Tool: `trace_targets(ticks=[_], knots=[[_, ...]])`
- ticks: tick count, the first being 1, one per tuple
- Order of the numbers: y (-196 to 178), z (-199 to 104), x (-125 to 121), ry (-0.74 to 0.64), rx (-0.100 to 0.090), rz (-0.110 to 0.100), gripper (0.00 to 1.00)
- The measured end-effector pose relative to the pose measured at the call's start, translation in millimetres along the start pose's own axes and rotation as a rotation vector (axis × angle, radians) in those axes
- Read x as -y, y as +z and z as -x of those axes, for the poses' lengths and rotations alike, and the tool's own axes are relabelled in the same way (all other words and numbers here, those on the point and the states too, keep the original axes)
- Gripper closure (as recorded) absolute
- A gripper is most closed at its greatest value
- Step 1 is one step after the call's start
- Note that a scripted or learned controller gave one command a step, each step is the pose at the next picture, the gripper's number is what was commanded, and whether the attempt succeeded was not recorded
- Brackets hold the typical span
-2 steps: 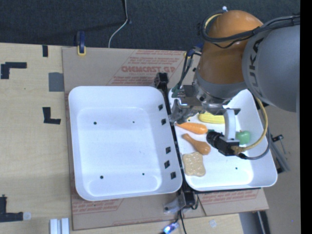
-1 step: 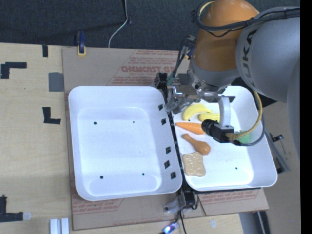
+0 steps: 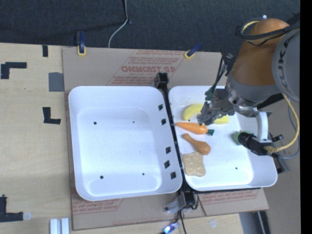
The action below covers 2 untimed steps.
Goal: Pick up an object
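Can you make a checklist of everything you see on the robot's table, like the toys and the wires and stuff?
Surface: cardboard sheet on a wooden bench, bearing two white bins side by side, the left bin and the right bin.
Job's things: in the right bin, a yellow banana, an orange carrot, a brown drumstick and a tan biscuit-like piece.
Clutter: black tape marks on the bench, left.
Gripper: gripper is low over the banana and carrot; grip too unclear to judge.
Cables: a thin wire at top; yellow and black cables on the arm.
Surroundings: dark cloth behind the bench; blue clamps on the cardboard.
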<state>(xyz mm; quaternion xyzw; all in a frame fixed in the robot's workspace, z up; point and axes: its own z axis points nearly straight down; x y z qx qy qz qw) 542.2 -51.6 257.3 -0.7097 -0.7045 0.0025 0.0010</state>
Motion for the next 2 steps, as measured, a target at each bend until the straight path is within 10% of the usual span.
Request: trace_targets(ticks=[1,2], knots=[[-60.4,-49.5,-15.6,-0.014,-0.003,0.009,1.00],[-68.9,-102.2,40.3,-0.015,-0.004,0.001,1.00]])
